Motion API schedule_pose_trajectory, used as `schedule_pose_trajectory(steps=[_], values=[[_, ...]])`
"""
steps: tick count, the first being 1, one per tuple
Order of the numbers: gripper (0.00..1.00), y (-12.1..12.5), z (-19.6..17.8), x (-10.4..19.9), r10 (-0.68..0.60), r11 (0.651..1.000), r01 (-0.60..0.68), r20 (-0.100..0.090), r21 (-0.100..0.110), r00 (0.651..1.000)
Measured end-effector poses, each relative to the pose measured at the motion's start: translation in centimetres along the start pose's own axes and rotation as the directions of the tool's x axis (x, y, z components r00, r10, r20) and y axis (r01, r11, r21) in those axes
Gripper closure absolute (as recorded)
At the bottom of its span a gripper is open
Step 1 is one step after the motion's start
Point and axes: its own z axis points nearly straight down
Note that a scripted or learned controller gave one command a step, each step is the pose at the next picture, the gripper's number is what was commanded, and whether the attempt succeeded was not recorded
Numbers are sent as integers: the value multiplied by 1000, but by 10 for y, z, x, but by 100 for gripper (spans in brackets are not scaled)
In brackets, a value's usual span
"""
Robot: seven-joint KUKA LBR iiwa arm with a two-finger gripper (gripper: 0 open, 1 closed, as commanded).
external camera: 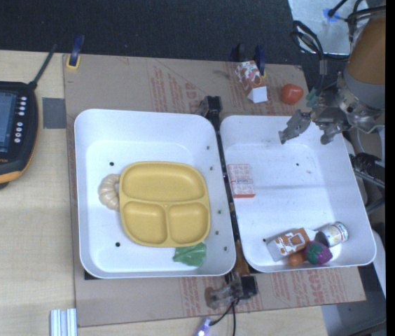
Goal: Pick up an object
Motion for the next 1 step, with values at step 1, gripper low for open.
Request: schedule_pose_trajectory(steps=[1], values=[[0, 27, 115, -15, 0, 1000, 0, 1, 3, 1000]])
